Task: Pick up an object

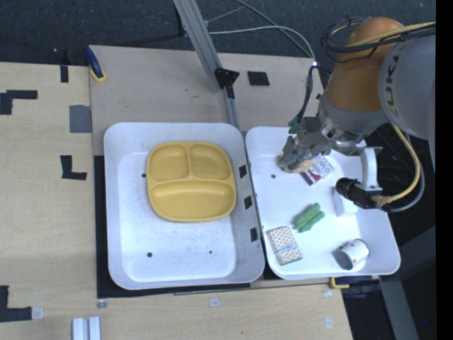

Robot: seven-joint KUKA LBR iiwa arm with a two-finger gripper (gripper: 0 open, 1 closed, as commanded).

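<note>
My gripper hangs low over the upper part of the right bin, its tips close to the bin floor. Just to its right lies a small white and dark red packet, partly under the gripper body. Lower in the same bin lie a green toy, a patterned square pad and a small grey and white cylinder. I see nothing between the gripper's tips.
The left bin holds a yellow divided plate. A metal pole slants down to the bins' far edge. Cables and a black fitting hang off the arm over the right bin's right side.
</note>
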